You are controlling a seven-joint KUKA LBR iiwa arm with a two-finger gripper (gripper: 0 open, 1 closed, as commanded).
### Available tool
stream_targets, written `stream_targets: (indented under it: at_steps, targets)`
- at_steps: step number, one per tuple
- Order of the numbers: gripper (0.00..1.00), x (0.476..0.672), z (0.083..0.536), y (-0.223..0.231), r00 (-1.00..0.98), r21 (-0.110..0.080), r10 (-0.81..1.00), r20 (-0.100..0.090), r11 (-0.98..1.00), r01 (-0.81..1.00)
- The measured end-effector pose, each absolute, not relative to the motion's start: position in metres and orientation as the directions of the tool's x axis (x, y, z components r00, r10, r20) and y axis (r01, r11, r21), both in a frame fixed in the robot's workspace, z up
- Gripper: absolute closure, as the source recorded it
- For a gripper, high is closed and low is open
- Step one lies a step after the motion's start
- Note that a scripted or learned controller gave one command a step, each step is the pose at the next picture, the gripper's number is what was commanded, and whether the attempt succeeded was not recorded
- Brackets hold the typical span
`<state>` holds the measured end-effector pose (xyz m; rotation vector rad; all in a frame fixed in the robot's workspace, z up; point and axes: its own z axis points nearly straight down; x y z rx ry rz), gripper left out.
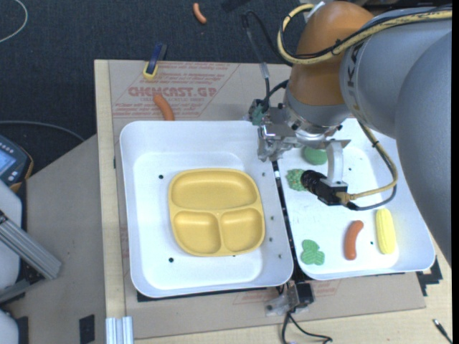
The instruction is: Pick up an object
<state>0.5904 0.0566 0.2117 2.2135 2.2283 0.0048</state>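
Note:
My gripper (301, 156) hangs over the back left part of the right bin (409, 192), its two fingers spread open. A round green piece (315, 154) lies below, between the fingers, and is partly hidden by the wrist. Just in front of it sits a leafy green piece (295, 178). Nearer the front of that bin lie another leafy green piece (311, 252), a red-orange sausage (352, 239) and a yellow corn cob (386, 230). Nothing is held.
The left bin (140, 192) holds a yellow divided plate (215, 211). An orange sausage (164, 107) and a blue and yellow tool (153, 61) lie on the cardboard behind the bins. A black cable connector (321, 186) hangs beside the gripper.

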Motion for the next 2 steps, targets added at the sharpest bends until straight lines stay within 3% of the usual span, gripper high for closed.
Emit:
stream_targets:
  at_steps: [1, 2]
  targets:
    - [1.0, 0.592, 0.236, 0.082, -0.004, 0.004, 1.0, 0.001, 0.004, 1.0]
    - [1.0, 0.594, 0.214, 0.082, 0.0, -0.004, 1.0, 0.0, 0.0, 1.0]
